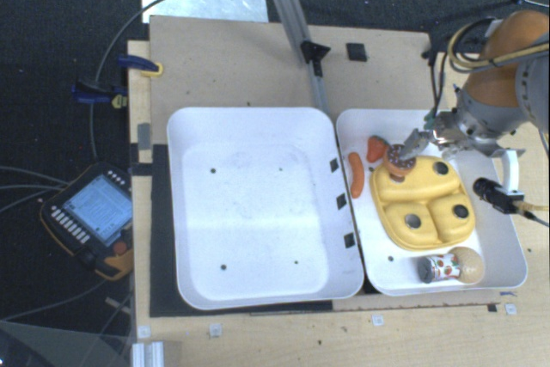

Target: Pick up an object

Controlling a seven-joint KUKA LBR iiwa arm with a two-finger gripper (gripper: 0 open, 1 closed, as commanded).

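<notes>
Yellow block just below the jaws, their grip state impossible to tell.

Open room on the left, a crowded bin on the right

The left bin offers a wide bare floor, reachable from above all over. The right bin is tight: a yellow holed block fills its middle, an orange sausage-shaped piece lies in the narrow lane between the block and the bin's left wall, and a red piece sits near the far corner. A small can and a tan ball, touching each other, block the near strip. The gripper and arm cover the block's far end, beside a small round object. A slanted pole crosses above the bench's far side.
</notes>
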